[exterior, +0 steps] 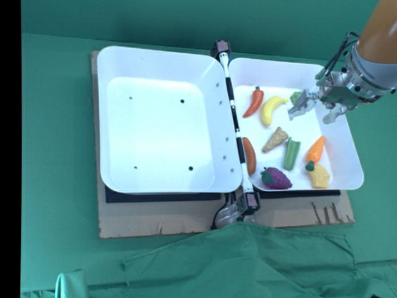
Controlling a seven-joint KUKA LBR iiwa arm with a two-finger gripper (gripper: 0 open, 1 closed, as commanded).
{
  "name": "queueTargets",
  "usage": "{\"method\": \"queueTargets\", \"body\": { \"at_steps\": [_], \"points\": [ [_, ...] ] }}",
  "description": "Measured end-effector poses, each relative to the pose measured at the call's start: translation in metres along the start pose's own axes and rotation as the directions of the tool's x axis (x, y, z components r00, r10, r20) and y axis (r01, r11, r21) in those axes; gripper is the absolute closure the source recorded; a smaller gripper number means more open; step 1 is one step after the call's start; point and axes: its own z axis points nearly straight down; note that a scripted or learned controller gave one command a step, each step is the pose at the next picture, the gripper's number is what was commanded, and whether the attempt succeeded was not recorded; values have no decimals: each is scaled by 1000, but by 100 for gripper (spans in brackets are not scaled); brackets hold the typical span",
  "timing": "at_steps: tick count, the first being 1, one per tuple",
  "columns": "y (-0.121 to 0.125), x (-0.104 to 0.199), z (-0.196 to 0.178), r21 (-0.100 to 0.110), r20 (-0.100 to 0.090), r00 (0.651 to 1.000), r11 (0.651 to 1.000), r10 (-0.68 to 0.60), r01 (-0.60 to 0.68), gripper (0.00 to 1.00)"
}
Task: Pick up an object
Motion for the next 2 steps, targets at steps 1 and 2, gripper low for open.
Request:
{"method": "queueTargets", "body": {
  "at_steps": [1, 2],
  "points": [
    [6, -28, 101, 10, -1, 1000, 1000, 4, -4, 0],
    [16, -12, 168, -7, 2, 1000, 1000, 1, -1, 0]
  ]
}}
